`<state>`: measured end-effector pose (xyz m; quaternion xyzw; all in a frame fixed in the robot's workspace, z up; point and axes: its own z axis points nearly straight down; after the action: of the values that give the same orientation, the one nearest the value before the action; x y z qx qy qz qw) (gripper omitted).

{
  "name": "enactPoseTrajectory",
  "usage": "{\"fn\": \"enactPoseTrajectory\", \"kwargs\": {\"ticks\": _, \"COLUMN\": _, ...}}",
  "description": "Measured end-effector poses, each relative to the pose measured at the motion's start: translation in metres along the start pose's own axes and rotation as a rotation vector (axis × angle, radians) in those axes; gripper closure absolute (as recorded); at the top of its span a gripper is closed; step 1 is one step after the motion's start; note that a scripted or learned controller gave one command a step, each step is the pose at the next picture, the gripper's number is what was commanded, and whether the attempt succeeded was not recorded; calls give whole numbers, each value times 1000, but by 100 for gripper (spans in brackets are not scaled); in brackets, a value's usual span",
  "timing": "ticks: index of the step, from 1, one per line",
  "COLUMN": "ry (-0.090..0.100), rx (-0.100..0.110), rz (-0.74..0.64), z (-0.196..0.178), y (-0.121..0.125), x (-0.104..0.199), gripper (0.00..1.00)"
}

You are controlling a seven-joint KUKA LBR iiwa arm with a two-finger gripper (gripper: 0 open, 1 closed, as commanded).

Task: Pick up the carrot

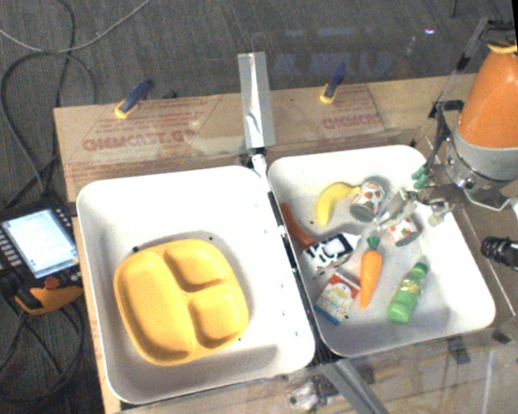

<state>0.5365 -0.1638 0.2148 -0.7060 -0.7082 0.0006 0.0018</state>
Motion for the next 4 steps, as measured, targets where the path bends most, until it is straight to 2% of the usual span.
{"fn": "enactPoseTrajectory", "kwargs": {"ticks": 1, "ry": -1, "rx": -4, "rz": -171, "z": 121, "y": 13, "x": -38, "gripper": 0}}
{"fn": "enactPoseTrajectory", "kwargs": {"ticks": 2, "ry": -9, "rx": -15, "rz": -177, "z": 125, "y": 23, "x": 8, "gripper": 0}}
{"fn": "enactPoseTrajectory", "kwargs": {"ticks": 3, "ry": -2, "rx": -1, "rz": -45, "z": 63, "y": 6, "x": -4, "gripper": 0}}
{"fn": "enactPoseTrajectory", "kwargs": {"ticks": 4, "ry": 1, "rx": 0, "rz": -48, "z": 55, "y": 6, "x": -2, "gripper": 100}}
